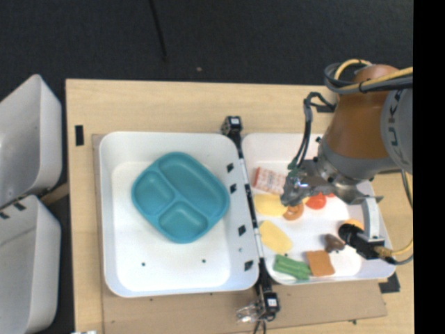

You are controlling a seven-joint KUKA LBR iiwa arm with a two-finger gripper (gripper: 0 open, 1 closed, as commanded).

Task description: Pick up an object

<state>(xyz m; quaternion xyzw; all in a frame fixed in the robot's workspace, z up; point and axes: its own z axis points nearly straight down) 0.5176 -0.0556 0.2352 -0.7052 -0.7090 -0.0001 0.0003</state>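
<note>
My gripper [295, 195] hangs low over the middle of the right bin [278, 148]. Directly under its tips sits a small brown-orange round piece [293, 213], and a red piece [317, 202] lies just to the right. A pale yellow piece [268, 204] is on the left of the gripper. A larger yellow piece [275, 237], a green piece [291, 267], an orange-brown square [320, 262] and a small dark brown piece [334, 242] lie nearer the front. A pink patterned packet [267, 180] lies at the back left of this bin.
The left bin [118, 263] holds a blue divided tray [180, 195]. A ridge with black clips [245, 200] separates the two bins. The arm's bulky orange and grey wrist [358, 134] overhangs the right bin's back right part.
</note>
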